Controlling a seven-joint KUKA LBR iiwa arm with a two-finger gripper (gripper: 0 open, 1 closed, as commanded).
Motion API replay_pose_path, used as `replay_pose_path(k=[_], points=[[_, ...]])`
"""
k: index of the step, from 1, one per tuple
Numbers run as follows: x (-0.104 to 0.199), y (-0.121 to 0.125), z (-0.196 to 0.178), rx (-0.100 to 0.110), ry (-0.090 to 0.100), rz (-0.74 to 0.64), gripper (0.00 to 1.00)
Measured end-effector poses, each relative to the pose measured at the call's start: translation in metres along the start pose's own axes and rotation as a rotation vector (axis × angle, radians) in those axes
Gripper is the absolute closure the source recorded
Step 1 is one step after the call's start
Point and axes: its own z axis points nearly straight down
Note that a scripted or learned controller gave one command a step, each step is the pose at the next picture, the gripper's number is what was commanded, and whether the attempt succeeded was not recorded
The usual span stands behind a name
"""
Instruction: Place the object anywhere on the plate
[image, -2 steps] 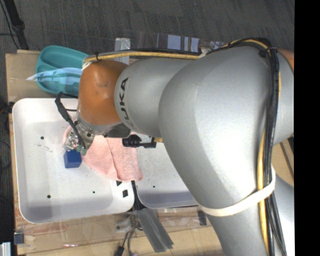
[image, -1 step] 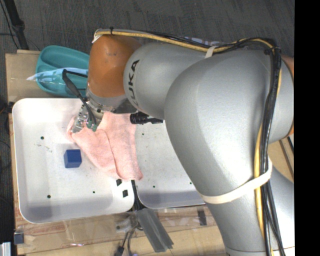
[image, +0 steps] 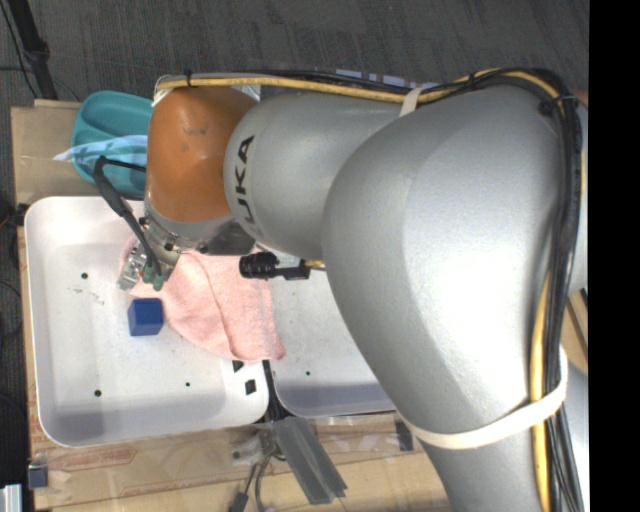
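At the bottom of the camera view, near 6 o'clock, some grey metal parts (image: 305, 465) stick out from the bench under the spot where the two bins meet. Just above them is the front wall of the left bin (image: 60, 420), a white tray. On its floor sits a small blue block (image: 146, 317), at about 9 o'clock from the middle of the picture. I think this block is the object to be moved. It rests flat on the bin floor, and nothing is holding it. Right beside it, at its 3 o'clock, lies a pink cloth (image: 225, 310), which drapes over the wall between the left bin and the right bin (image: 330, 400). Just above the block, at its 12 o'clock, hangs the gripper (image: 140, 268), close to the block but not touching it. I cannot tell how wide it is spread, because it is small and mixed up with wires. Nothing seems to sit in it. The big grey arm (image: 420, 230) with its orange band (image: 190, 155) covers a lot of both bins. Far back, at 10 o'clock, a teal thing (image: 105, 125) sits past the left bin. I cannot pick out a plate. So the job looks barely begun: the block needs grabbing, lifting, and putting on the plate.
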Motion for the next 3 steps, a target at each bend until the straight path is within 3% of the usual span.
replay_pose_path(k=[1, 2, 3], points=[[-0.030, -0.054, -0.002, 0.001, 0.001, -0.034, 1.00], [0.021, 0.017, 0.035, 0.002, 0.003, -0.165, 1.00], [-0.041, -0.007, -0.006, -0.001, -0.003, -0.260, 1.00]])
